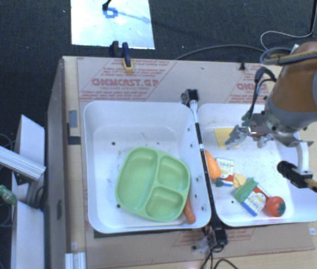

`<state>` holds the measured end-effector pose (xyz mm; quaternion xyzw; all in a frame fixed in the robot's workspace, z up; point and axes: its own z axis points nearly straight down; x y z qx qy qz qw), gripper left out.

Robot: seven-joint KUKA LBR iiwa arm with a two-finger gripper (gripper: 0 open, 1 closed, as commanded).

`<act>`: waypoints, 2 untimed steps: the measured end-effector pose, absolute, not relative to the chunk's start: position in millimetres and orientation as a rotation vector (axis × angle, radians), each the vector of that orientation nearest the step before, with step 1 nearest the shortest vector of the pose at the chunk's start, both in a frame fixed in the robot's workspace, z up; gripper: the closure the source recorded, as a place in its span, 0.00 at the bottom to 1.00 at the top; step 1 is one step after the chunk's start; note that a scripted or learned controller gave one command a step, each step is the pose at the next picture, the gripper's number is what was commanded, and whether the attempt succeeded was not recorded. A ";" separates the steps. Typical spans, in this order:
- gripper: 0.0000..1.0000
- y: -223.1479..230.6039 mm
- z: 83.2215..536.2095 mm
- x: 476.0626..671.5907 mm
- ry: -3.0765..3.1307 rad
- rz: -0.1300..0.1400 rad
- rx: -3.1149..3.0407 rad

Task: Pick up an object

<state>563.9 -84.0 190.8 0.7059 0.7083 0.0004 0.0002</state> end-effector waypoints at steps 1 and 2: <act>0.00 -109.9 84.0 590.3 2.222 0.000 2.219; 0.00 -84.3 85.3 650.5 2.224 0.004 2.215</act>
